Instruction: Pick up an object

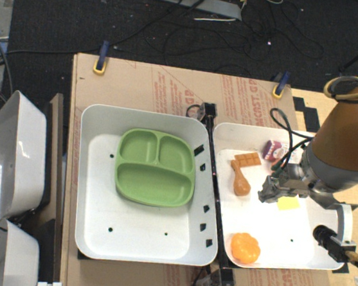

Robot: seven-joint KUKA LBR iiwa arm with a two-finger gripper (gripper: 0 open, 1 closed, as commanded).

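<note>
- Two white bins sit side by side on the bench: the left bin (85,225) carries a green divided plate (156,167), the right bin (294,257) holds the loose pieces, likely so a pick in one can go to the other.
- One grey arm (345,137) leans in from the right, low over the right bin, wrist tipped down and left.
- Its gripper (270,194) hangs over the bin's middle; whether it is spread or pressed together I cannot tell, and nothing shows pinched.
- An orange ball (245,247) lies near the front edge, well apart from the gripper.
- An orange drumstick-shaped piece (242,174) lies just left of the gripper.
- A yellow block (288,203) lies just beside the gripper, probably the target.
- A purple item (273,149) rests near the back wall.
</note>
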